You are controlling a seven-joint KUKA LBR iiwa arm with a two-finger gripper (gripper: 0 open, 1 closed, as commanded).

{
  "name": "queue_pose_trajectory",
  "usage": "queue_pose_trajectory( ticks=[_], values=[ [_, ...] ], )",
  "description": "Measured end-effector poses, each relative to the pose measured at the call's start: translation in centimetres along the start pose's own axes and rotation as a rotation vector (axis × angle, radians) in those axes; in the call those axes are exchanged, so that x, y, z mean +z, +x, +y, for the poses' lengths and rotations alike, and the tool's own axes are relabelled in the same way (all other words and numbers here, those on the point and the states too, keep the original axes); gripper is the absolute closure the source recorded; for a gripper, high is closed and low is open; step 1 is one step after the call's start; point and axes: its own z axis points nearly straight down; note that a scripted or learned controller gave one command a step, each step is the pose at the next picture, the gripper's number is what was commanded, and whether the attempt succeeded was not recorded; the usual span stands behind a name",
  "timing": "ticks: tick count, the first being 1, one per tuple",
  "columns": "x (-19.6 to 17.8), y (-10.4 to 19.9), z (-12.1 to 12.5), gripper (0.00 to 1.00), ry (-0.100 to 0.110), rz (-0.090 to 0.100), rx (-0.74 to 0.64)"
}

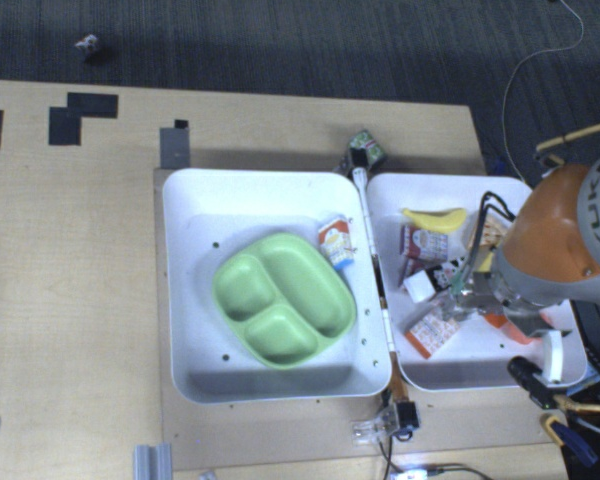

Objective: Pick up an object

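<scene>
My gripper (458,296) reaches down into the right bin (420,373) from the right, below the orange wrist band (545,233). It hovers over a cluster of small objects: a yellow banana (435,218) at the back, a dark red packet (420,245), a small white block (417,287) and a flat red-and-white packet (432,332) at the front. The fingertips sit between the white block and the flat packet. The arm hides part of the bin's right side. Nothing is visibly held.
The left bin (195,268) holds a green divided plate (284,298) and a small red-white tube (337,243) at its back right. An orange item (510,326) lies under the arm. Black marks (80,116) dot the wooden bench at the far left.
</scene>
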Motion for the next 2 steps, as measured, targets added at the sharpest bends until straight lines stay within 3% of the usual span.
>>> queue_pose_trajectory(
  ticks=[1, 2],
  values=[
    [-7.52, 7.44, 8.91, 1.00, 0.013, 0.000, -0.001],
    [-7.45, 7.32, 8.85, 0.00, 0.016, -0.001, -0.001]
  ],
)
